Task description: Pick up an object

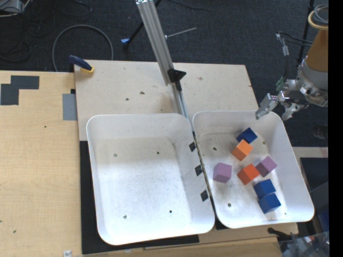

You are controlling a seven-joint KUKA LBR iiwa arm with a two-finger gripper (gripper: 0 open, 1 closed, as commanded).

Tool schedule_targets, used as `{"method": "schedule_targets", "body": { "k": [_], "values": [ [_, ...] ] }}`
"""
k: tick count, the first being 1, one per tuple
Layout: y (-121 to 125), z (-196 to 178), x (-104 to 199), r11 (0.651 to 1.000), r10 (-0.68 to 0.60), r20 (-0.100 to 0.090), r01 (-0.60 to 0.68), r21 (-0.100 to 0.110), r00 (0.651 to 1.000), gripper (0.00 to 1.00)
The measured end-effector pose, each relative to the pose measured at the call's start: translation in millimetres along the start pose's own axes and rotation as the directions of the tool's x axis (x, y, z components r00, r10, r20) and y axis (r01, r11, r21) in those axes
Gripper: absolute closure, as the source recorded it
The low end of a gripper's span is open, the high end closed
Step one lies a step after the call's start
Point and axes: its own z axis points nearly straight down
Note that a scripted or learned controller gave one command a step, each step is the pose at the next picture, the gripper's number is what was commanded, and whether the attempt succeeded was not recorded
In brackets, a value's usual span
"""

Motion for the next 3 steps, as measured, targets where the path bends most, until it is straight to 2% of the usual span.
{"method": "schedule_targets", "body": {
  "k": [1, 2, 3],
  "values": [
    [12.0, 105.7, 6.2, 1.0, 0.002, -0.001, -0.002, 0.005, 1.0, 0.0],
    [10.4, 158.0, 31.1, 1.0, 0.006, 0.002, -0.006, -0.002, 1.0, 0.0],
    [-36.8, 155.8, 38.4, 1.0, 0.012, 0.0, -0.012, 0.0, 1.0, 0.0]
  ]
}}
